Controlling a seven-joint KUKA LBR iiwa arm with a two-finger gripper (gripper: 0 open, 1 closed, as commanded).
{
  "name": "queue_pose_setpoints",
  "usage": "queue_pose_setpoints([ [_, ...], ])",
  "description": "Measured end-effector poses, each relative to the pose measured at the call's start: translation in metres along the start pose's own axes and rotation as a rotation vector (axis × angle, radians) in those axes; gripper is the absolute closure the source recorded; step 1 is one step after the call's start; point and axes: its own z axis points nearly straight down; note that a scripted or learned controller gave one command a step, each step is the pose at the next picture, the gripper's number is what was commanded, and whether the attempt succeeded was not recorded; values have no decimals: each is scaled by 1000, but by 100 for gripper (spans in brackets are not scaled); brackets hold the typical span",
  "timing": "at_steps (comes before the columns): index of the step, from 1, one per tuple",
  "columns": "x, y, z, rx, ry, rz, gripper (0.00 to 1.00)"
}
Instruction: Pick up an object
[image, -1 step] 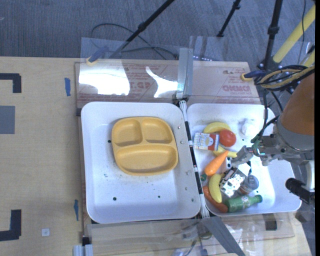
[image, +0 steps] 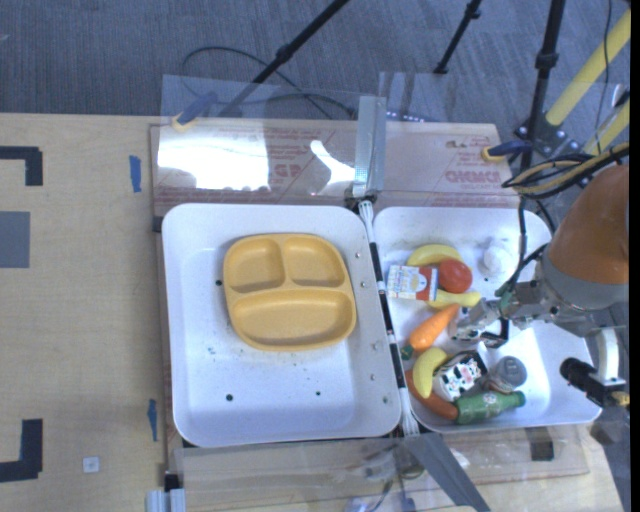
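The right bin (image: 530, 225) holds a heap of toy food. A yellow banana (image: 432, 254) lies at the back beside a red tomato (image: 455, 276) and a small white carton (image: 404, 282). An orange carrot (image: 435, 327) lies slanted in the middle, with a second banana (image: 428, 368) in front of it. Near the front are a black-and-white cow-patterned piece (image: 461, 378), a green bottle (image: 490, 404) and a grey can (image: 510, 373). My gripper (image: 481, 319) hangs low in this bin, just right of the carrot and above the cow-patterned piece. Nothing shows clearly in its grasp.
In the left bin (image: 190, 330) rests a yellow divided plate (image: 289, 290). A small white object (image: 493, 259) sits at the back right of the right bin. The ridge (image: 382, 320) between the bins runs just left of the toys. Cables and stands crowd the upper right.
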Motion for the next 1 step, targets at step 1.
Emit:
queue_pose_setpoints([
  [1,-13,33,9,-13,1,31,0],
])
